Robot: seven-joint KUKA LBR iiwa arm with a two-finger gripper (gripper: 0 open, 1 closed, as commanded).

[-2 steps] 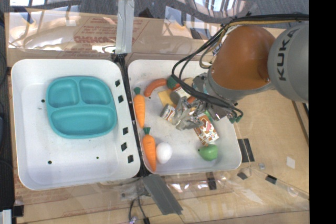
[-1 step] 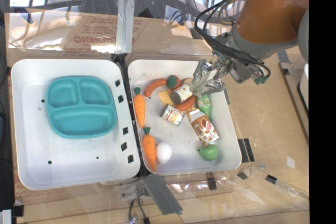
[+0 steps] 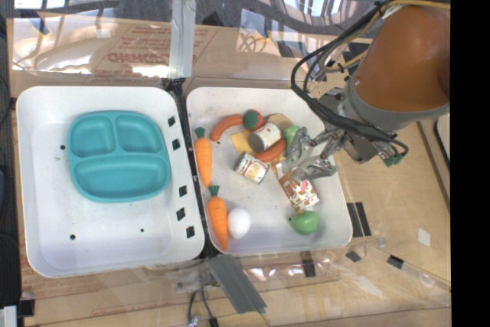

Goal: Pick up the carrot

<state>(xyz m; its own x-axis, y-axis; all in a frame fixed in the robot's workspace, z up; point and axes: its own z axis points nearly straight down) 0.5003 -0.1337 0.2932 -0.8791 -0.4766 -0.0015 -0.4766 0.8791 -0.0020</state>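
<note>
The gripper (image 3: 305, 158) is hanging low over the right side of the right bin (image 3: 329, 237), its fingers looking spread apart and gripping nothing, just above a small carton (image 3: 300, 194). The carrot (image 3: 203, 158) is lying well to its left, against the bin's left wall — long axis running up-down in the view, green top toward the far edge. A second carrot (image 3: 217, 218) is lying below it, touching a white egg (image 3: 240, 222). Closing across the narrow width, mid-body, is likely the safest approach.

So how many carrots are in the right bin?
2, both along its left wall: one carrot mid-wall, another carrot near the front corner beside the white egg. Others may hide under the pile.
</note>
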